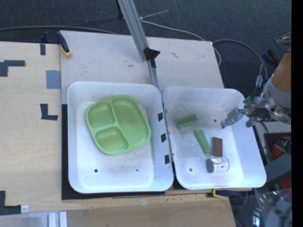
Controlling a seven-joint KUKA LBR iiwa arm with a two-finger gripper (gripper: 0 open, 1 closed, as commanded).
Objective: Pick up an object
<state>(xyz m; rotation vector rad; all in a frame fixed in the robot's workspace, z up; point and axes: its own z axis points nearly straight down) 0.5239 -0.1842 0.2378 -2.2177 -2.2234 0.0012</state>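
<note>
I've got the gripper (235, 116) hovering over the right bin's (246, 171) right edge, nothing between its fingers; spread or pressed together, I can't tell. Probably staged high to drop in. Candidates sit mid-bin: green block (186, 121), green stick (202, 141), brown block (217, 146) just beside it, small can (217, 164) toward the front edge. Green plate (118, 125) fills the left bin (80, 174).

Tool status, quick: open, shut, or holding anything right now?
Tool: cannot be told whether open or closed; nothing seen in it, at the right bin's right rim.
</note>
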